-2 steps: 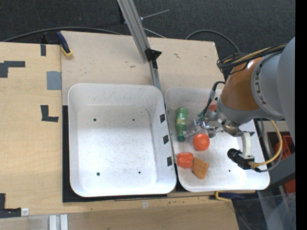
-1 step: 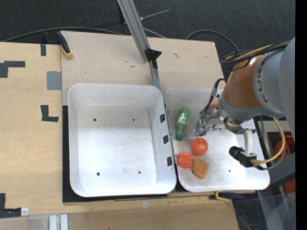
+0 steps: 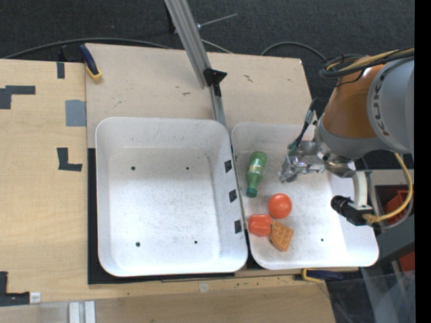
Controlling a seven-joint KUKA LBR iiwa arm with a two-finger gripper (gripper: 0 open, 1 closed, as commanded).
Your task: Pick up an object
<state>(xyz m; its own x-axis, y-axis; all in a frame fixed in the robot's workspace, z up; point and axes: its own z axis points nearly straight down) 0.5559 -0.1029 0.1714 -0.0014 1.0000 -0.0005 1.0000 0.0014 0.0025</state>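
I'm eyeing the waffle piece (image 3: 281, 236), red piece (image 3: 259, 225) and orange ball (image 3: 279, 205) crowding the right bin's (image 3: 350, 251) near edge. The green bottle (image 3: 254, 173) is lying farther back, clear, so I'm favouring a straight descent there. The gripper (image 3: 291, 169) is hovering just beside it, carrying nothing.

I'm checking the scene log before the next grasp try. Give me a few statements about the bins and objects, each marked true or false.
1. The green bottle lies in the right bin. True.
2. The orange ball sits in the left bin. False: it is in the right bin, below and right of the bottle.
3. The waffle piece lies next to the red object. True.
4. The gripper holds the bottle. False: it hangs beside the bottle, apart from it.
5. The gripper is over the right bin. True.
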